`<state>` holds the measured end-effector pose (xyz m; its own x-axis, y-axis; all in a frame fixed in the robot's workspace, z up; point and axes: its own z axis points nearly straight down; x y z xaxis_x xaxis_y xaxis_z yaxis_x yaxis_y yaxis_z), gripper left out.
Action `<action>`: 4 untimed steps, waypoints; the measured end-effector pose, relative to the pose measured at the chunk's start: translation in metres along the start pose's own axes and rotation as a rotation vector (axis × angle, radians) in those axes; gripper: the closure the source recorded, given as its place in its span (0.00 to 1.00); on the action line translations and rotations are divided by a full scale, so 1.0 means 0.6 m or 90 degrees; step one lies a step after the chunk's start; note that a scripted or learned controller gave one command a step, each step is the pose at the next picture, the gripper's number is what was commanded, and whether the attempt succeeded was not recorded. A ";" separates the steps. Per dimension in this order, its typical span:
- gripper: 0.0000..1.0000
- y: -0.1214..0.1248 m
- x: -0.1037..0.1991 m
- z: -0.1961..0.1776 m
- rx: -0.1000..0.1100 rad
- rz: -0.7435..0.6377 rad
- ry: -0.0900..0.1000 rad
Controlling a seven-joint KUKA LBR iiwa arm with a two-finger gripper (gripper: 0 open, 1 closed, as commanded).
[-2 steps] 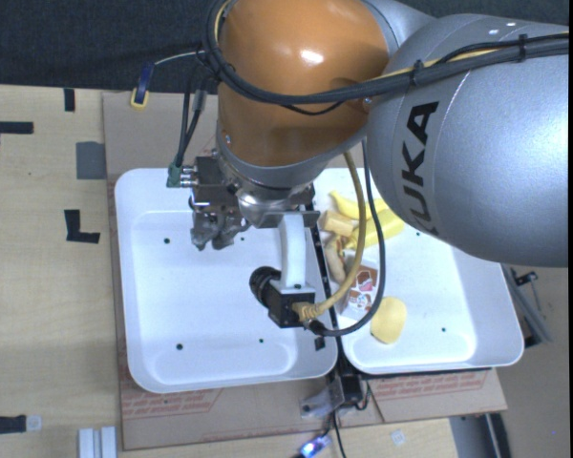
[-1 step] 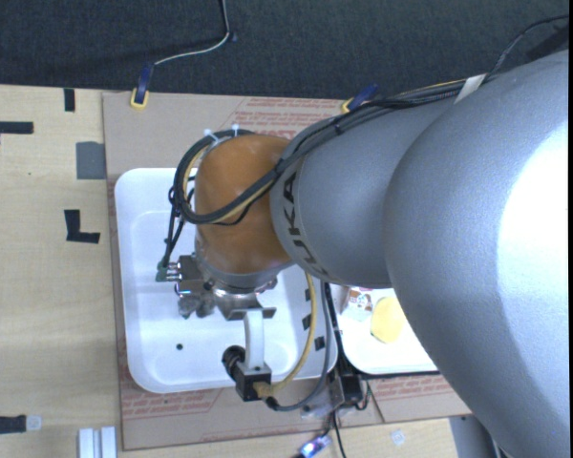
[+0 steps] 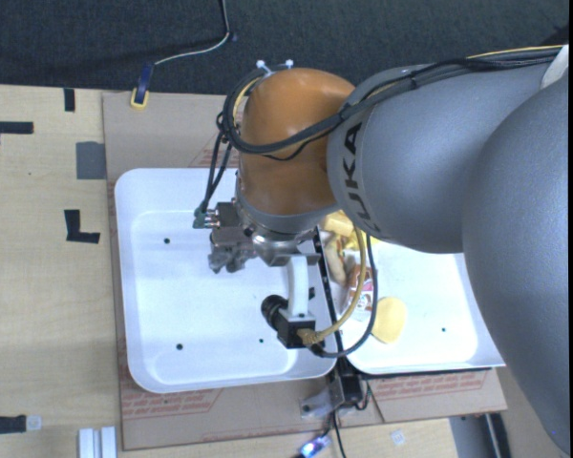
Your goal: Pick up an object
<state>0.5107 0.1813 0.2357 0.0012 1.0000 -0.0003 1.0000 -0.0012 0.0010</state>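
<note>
My gripper [image 3: 226, 254] hangs below the orange wrist band [image 3: 286, 146], over the upper middle of the left bin [image 3: 148, 275]. I see nothing under or beside it on the white floor of that bin. In the right bin [image 3: 439, 337] a pale yellow rounded object [image 3: 390, 320] lies near the front. A yellowish object [image 3: 339, 227] and a packet with red print [image 3: 359, 299] lie by the divide between the bins, partly hidden by the arm and its cables.
The grey arm [image 3: 458, 151] covers most of the right bin and the right of the view. A black fitting with cables [image 3: 285, 324] hangs off the wrist over the left bin's front right. Both bins rest on cardboard [image 3: 210, 413].
</note>
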 end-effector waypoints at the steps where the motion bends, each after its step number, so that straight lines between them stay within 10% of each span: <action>1: 1.00 0.007 0.085 -0.209 -0.006 -0.005 0.004; 2: 1.00 0.028 -0.072 -0.292 -0.001 0.003 0.000; 3: 1.00 -0.050 -0.077 -0.135 0.009 -0.001 -0.002; 4: 1.00 -0.045 -0.046 -0.182 0.001 -0.003 0.000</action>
<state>0.4833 0.1538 0.3447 -0.0033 1.0000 0.0002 1.0000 0.0033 -0.0009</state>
